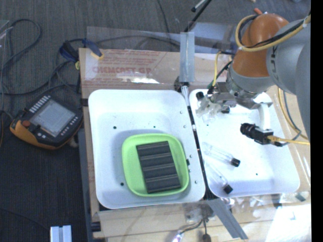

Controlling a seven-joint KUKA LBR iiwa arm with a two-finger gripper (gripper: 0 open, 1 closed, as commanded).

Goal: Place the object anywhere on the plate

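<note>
A dark ridged block [159,166] lies on the green plate [130,153] in the left bin [101,120]. The claw [214,101] hangs well apart from it, over the right bin's [282,175] top left corner; whether it is spread cannot be told.
</note>
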